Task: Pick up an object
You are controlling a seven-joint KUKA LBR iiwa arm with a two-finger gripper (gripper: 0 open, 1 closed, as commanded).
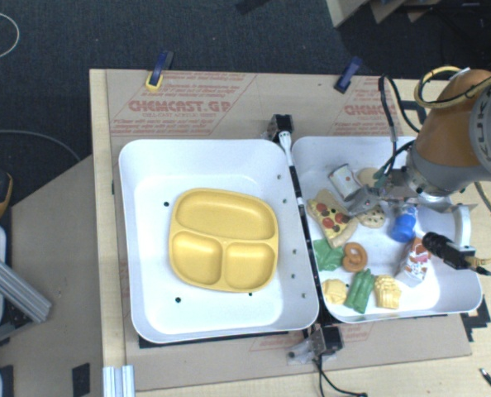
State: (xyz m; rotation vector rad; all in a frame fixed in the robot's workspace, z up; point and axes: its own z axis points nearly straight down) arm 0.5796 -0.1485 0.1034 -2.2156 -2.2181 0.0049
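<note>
The right bin (469, 292) holds several toy foods. A pizza slice (331, 219) lies at its left, a cookie (373, 217) beside it, and a brown ring-shaped pastry (355, 256) just below. A blue piece (405, 224) and a red-and-white bottle (417, 263) sit toward the right. Green pieces (360, 290) and yellow pieces (386, 292) line the near edge. My gripper (366, 197) reaches in from the right and hangs low over the cookie, between the pizza slice and the blue piece. Nothing is visibly held.
A yellow three-compartment plate (223, 239) lies in the left bin (142, 180). A grey boxy item (342, 177) and a pale round piece (367, 176) sit at the back of the right bin. Cables (394, 110) trail behind the arm (452, 139).
</note>
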